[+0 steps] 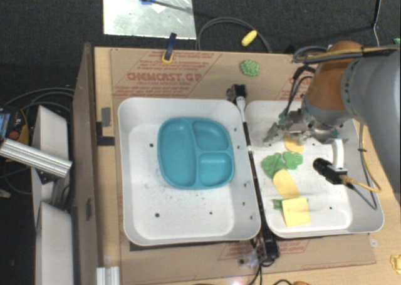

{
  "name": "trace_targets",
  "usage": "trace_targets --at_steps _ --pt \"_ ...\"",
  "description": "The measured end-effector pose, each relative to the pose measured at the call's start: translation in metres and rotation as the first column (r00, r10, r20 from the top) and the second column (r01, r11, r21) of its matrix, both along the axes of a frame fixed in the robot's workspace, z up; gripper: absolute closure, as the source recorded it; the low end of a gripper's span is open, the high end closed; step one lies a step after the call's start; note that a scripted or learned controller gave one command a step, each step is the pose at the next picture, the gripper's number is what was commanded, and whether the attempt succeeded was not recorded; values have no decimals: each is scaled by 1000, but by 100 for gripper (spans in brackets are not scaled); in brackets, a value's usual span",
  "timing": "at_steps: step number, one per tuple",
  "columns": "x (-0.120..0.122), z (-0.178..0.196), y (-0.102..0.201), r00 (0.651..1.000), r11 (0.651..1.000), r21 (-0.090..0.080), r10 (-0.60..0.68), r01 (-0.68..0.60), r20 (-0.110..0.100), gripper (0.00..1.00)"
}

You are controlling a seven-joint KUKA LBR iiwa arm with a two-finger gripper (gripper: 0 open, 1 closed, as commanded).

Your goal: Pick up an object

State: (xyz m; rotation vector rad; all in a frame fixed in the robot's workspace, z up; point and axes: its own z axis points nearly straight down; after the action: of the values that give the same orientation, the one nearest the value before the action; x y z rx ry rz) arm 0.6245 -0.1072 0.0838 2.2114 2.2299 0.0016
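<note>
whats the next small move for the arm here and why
Probably ease the gripper down onto the small yellow piece right beside it in the right bin. The gripper sits over that bin's far end, the piece is the nearest thing, and the green leafy thing lies a bit further off.

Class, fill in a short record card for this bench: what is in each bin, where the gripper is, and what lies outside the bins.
left bin: holds one blue divided plate
right bin: holds a green leafy piece, a yellow round piece, a yellow block and a small yellow piece
gripper: over the far part of the right bin, just above the small yellow piece; whether it grips anything cannot be told
outside the bins: a green round thing on the cardboard behind them
</note>
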Motion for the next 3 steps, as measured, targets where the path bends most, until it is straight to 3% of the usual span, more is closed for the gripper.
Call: trace_targets --at_steps 1,2,3 --pt "47 2 -45 1000 1000 -3 -6 6 6 0" --pt "-9 0 -16 1000 1000 2 -7 7 -4 0" --pt "-12 43 -9 1000 1000 0 -4 4 3 0"
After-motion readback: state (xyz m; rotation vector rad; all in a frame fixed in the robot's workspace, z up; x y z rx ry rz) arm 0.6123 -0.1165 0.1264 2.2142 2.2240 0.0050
